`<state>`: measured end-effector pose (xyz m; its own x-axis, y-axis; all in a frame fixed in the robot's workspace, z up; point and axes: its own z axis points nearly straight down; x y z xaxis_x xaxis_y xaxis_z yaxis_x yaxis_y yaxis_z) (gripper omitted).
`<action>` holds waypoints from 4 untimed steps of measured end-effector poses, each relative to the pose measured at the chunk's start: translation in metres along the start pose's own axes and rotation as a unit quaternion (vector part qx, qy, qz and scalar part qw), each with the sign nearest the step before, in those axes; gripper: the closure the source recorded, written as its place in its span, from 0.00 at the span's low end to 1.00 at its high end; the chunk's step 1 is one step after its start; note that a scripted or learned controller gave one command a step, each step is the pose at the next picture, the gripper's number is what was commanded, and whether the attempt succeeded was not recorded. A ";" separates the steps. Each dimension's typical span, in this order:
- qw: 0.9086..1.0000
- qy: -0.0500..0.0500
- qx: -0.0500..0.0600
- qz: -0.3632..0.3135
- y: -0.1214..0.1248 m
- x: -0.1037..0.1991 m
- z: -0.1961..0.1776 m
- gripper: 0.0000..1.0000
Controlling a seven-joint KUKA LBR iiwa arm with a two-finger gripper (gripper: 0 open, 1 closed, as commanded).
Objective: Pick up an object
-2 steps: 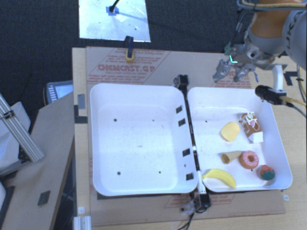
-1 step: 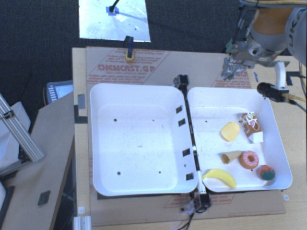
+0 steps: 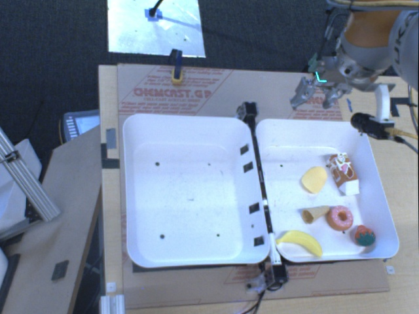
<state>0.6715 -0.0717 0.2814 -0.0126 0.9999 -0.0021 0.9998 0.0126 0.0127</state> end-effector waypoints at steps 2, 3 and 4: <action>1.000 0.000 -0.001 -0.001 0.001 0.000 -0.011 0.00; 1.000 0.000 -0.003 -0.003 0.002 0.000 -0.022 1.00; 1.000 0.000 -0.003 -0.003 0.002 0.000 -0.022 0.00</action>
